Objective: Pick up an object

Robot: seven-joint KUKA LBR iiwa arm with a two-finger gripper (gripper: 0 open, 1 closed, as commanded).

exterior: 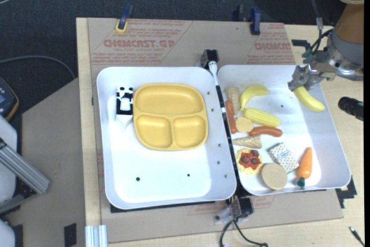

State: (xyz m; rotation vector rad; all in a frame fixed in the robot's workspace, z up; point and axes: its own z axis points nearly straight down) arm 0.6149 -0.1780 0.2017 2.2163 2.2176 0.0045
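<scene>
My gripper [301,82] reaches in from the right over the far right part of the right bin [335,142]. A yellow banana [311,99] hangs slanting just under it, and its upper left end sits between the fingertips, which are shut on it. The rest of the banana points down and right above the bin floor. Other toy food lies in this bin: a second banana [254,91], a corn cob [261,117], a red sausage [266,131] and a carrot [305,163].
The right bin also holds an orange hotdog [230,115], a pizza slice [250,160], a round biscuit [274,176] and a silver packet [283,155]. The left bin [167,182] holds a yellow divided plate [170,115] and a small black and white object [124,102].
</scene>
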